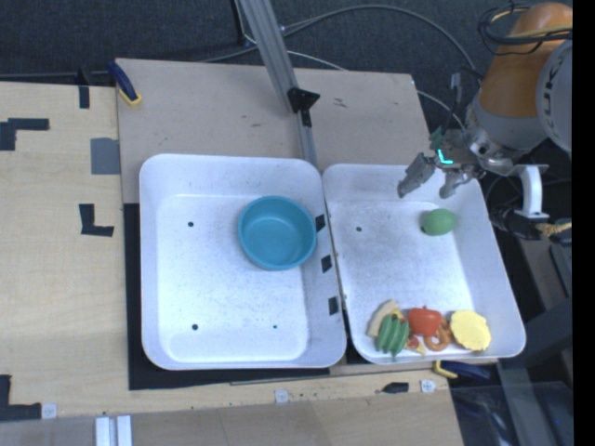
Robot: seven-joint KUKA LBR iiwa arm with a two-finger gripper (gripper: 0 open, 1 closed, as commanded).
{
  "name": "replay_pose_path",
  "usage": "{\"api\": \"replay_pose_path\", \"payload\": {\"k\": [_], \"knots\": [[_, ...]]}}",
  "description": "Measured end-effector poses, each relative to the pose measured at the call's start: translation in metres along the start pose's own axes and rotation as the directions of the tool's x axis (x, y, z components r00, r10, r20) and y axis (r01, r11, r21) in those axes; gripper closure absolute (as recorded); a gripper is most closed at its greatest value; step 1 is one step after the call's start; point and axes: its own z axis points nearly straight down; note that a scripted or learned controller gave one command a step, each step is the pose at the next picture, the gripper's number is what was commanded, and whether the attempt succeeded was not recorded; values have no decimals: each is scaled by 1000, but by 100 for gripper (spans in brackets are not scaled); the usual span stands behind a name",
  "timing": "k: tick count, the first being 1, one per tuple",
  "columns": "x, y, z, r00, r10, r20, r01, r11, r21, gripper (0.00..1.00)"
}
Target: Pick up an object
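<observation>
1. The gripper (429, 182) hangs over the right bin's (409, 268) far end, fingers apart and empty, seemingly poised to descend.
2. Just near of it lies a smooth, rounded green object (438, 221), the likely target.
3. A glossy blue bowl (276, 232) sits in the left bin (177, 277).

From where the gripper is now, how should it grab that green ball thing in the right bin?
Take the green ball across its middle, coming straight down from above. It looks small and rounded, lying alone on the right bin floor, apart from the walls and the toy pile, so fingers could likely drop on either side. The gripper, fingers spread, sits just above and left of it in the view.
</observation>
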Motion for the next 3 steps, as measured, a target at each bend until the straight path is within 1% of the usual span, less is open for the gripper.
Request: {"api": "replay_pose_path", "payload": {"k": [1, 2, 3], "knots": [[0, 0, 0, 1000, 0, 0, 0, 1000, 0, 0], [-6, -6, 47, 1000, 1, 0, -1, 1000, 3, 0], [-5, -7, 110, 1000, 0, -1, 0, 1000, 5, 0]]}}
